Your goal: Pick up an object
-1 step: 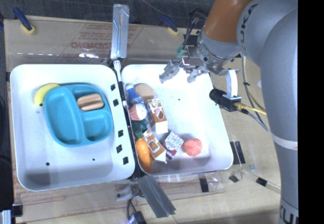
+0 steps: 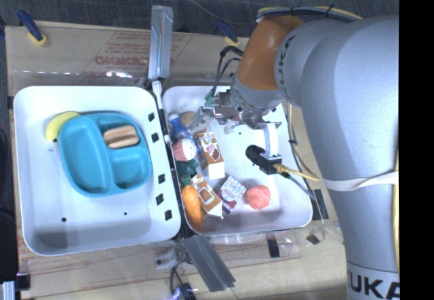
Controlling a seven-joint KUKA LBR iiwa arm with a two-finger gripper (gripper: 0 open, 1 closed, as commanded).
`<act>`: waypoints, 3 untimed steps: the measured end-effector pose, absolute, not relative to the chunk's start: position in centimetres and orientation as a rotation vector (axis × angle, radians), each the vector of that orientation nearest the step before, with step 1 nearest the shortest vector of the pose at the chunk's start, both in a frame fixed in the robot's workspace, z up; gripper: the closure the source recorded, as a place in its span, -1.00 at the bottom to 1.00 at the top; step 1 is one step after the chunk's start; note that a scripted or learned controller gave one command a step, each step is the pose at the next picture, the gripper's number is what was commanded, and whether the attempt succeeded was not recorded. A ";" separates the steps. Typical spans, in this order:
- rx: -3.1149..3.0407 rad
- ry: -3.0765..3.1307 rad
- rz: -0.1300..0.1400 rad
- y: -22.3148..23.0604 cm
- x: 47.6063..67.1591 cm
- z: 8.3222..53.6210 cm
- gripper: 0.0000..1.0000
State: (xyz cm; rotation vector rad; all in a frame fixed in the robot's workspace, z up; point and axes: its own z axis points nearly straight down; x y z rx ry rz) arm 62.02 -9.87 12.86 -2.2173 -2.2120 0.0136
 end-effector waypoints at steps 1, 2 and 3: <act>-2.062 -2.395 -0.010 -10.3 62.2 10.3 -1.00; -2.287 -2.159 -0.005 -9.8 65.8 9.5 -1.00; -2.142 -2.303 0.007 -9.4 65.7 9.4 -1.00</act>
